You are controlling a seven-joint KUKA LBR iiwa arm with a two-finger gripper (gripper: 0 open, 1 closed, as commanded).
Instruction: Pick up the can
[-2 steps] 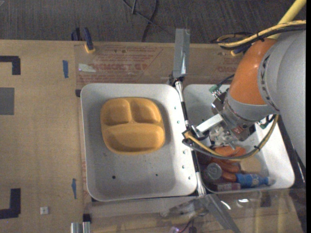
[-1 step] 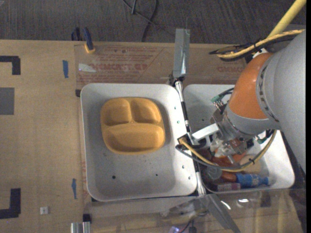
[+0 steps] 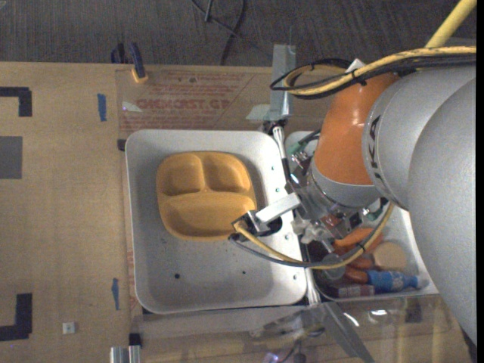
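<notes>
- The bench [image 3: 60, 225] is a light wood-coloured surface with black corner marks near its left edge and short strips of blue tape [image 3: 101, 107] on it.
- A flat sheet of brown cardboard [image 3: 189, 100] with faded red print lies on the bench behind the left bin, and a small clamp [image 3: 137, 60] sits at its upper left corner.
- Beyond the bench, the floor [image 3: 340, 13] is dark grey, with a loop of black cable [image 3: 215, 6] lying on it.
- The left bin [image 3: 204, 278] is shallow and white. A yellow divided plate [image 3: 204, 195] lies in its upper half.
- The right bin [image 3: 420, 278] is largely hidden behind the arm. Its lower part shows a cluster of small things, among them a blue bottle [image 3: 389, 281] lying on its side and a round tan item [image 3: 392, 255].
- The can cannot be identified with certainty; if it is there, it lies in the covered part of the right bin or in that cluster.
- The arm [image 3: 423, 165] is grey with an orange band [image 3: 344, 142] and reaches in from the right. Yellow and black hoses [image 3: 355, 70] run along it.
- The gripper [image 3: 325, 229] is low over the wall between the two bins, on the inner side of the right bin.
- Its fingers are hidden by the wrist and cabling, so it cannot be told whether the gripper is spread or closed, nor whether it holds anything.
- A grey bracket [image 3: 268, 214] juts from the wrist over the left bin, just beside the plate's right edge.
</notes>
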